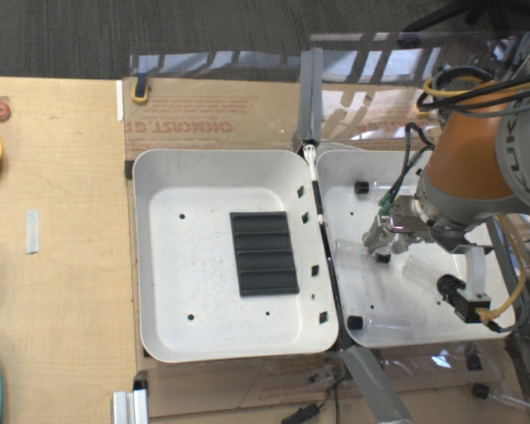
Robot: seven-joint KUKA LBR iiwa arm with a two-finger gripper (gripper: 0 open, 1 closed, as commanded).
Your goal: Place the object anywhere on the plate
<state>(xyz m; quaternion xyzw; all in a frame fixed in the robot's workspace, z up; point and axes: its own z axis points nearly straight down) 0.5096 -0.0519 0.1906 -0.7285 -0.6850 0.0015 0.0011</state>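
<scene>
End effector (382,241) low over the right bin (371,303), opening and contents indeterminate from above; dark ridged plate (263,253) lies flat in the left bin (159,237).

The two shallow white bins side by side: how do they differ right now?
The left white bin holds a black ribbed rectangular plate lying flat near its middle; the right white bin has no such plate. The grey and orange arm's gripper is down over the right bin, while nothing reaches over the left bin. Both are shallow, white and round-cornered.
</scene>
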